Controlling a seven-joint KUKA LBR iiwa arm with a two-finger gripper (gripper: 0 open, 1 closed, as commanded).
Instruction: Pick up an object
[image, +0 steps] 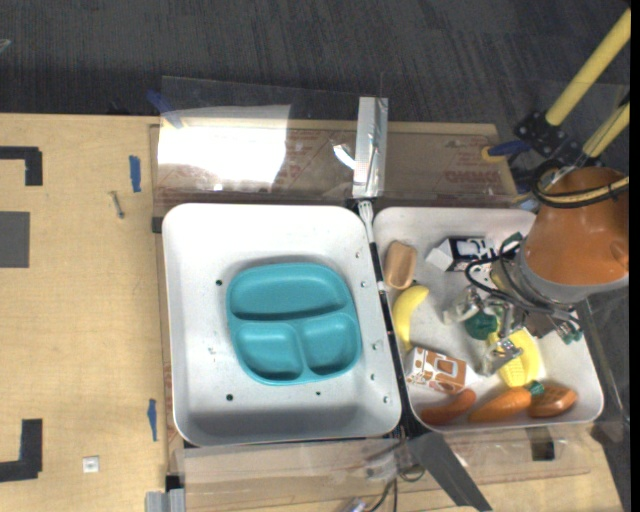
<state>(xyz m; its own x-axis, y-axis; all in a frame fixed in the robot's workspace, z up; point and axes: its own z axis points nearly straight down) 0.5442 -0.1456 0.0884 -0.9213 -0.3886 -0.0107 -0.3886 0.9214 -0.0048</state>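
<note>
My gripper (497, 322) is low in the right bin (590, 385), below the arm's orange band (577, 240). It hangs over a small green object (483, 325) and a yellow corn-like piece (519, 362). Cables and the wrist hide its tips. A banana (407, 311) and a tan bread-like piece (400, 264) lie along the bin's left side. A small printed box (438, 370), a red sausage (447, 405), an orange carrot (502, 403) and a brown piece (554, 400) lie along the front.
The left bin (190, 300) holds a teal divided plate (294, 320). A black-and-white card (462, 248) lies at the back of the right bin. Clear plastic sheeting (260, 150) stands behind both bins. Yellow poles (590, 65) rise at the top right.
</note>
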